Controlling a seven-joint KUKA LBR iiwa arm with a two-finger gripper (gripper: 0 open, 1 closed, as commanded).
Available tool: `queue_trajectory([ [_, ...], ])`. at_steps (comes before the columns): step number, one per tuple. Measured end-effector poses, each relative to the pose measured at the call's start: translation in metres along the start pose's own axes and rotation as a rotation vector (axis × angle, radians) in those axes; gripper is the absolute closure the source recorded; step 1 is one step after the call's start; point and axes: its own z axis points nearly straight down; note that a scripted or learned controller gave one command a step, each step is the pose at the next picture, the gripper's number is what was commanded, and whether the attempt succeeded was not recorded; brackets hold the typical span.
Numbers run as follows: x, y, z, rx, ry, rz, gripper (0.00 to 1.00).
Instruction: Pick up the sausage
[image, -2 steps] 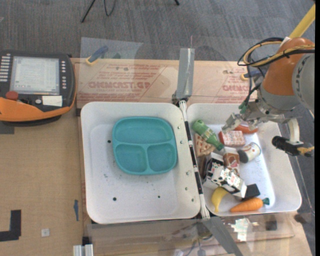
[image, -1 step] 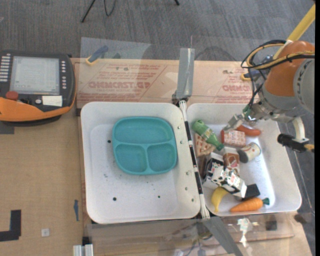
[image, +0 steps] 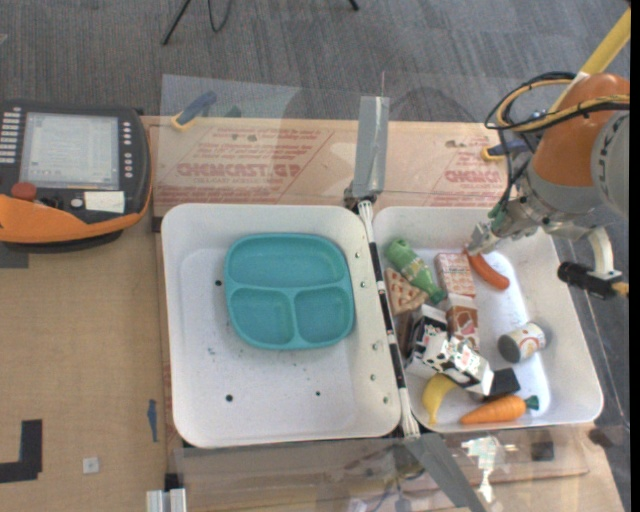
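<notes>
Near right bin (image: 575, 400) back edge, I watch gripper (image: 478, 242) touching sausage (image: 489, 271); finger state: cannot tell. Looks light, smooth, slippery; grip mid-length, across its width.

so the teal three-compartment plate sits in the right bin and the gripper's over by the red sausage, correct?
Not quite. The camera view shows the teal three-compartment plate in the left white bin, not the right. The rest stands: the gripper is at the red sausage in the right white bin.
</notes>
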Motion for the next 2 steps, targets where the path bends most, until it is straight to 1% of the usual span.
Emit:
queue_trajectory([
  [1, -0.0417, -0.0029, -0.0096, 0.021, 0.007, -0.195, 1.00],
  [2, -0.0385, -0.0031, -0.0088, 0.028, 0.018, -0.197, 0.00],
])
